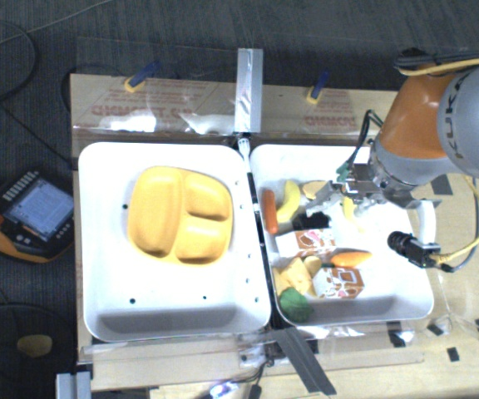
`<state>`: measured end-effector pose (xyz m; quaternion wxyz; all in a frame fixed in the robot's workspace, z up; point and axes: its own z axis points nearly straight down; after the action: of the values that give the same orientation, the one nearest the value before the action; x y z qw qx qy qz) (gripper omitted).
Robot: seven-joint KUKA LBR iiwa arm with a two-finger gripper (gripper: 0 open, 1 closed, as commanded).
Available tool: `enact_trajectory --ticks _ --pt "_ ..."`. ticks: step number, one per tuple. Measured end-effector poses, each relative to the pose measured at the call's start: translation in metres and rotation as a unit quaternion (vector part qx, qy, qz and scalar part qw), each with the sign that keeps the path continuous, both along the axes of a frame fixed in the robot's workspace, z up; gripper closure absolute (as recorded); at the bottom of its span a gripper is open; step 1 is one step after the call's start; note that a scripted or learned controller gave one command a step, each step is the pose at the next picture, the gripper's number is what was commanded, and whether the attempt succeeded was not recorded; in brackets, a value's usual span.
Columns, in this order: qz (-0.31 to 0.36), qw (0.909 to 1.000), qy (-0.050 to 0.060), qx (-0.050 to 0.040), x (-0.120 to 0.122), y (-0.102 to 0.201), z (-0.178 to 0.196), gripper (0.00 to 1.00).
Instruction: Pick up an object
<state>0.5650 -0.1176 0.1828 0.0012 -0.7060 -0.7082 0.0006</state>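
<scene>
Toy food (318,260) lay crowded in the right bin (389,306) beneath the gripper (327,208), whose grasp could not be told, while a yellow sectioned plate (180,214) sat in the left bin (106,306).

The grey arm (471,131) is wearing a broad orange band (412,123), black lettering showing, a yellow cable (469,248) trailing alongside.

A yellow divided plate (180,214) lay in the left bin (106,306). The gripper (327,206) hung low over the right bin (406,293) (crowded with toy food), above a banana (289,199) and carrot (269,211).
</scene>
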Motion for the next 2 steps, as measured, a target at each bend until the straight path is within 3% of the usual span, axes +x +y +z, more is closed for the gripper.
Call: enact_trajectory --ticks 1,2 --pt "-0.060 0.9982 0.000 0.0001 -0.048 -0.039 -0.004 0.00" --pt "-0.048 0.9988 -0.007 -0.0015 -0.038 -0.029 -0.057 0.00"
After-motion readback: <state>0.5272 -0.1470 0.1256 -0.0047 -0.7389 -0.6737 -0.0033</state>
